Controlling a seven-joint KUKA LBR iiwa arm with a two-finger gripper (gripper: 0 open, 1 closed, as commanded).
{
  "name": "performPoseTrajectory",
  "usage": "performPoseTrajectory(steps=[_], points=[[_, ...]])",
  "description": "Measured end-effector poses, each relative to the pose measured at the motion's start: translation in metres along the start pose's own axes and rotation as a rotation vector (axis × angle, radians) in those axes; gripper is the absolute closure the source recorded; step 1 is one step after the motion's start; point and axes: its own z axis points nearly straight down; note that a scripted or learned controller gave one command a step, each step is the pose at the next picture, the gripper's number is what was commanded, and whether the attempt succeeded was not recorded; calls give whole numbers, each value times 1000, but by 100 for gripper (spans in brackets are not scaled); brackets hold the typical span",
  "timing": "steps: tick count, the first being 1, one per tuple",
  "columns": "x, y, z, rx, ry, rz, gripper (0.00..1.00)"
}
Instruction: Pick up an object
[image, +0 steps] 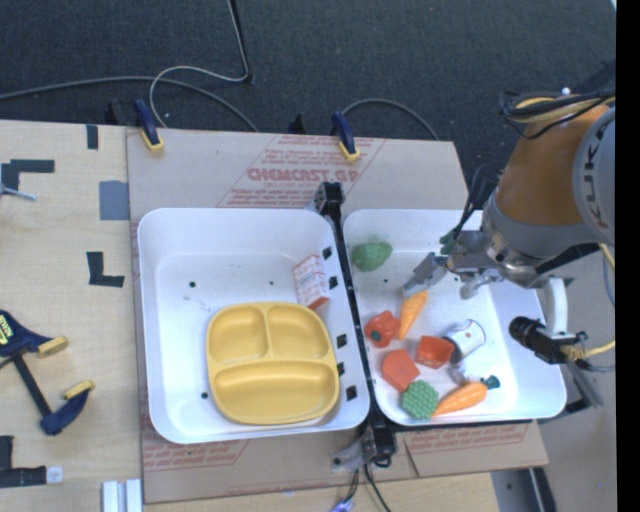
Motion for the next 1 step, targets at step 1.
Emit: performPoseTrajectory(steps=[1], points=[[-4,46,61,3,-1,0,0]])
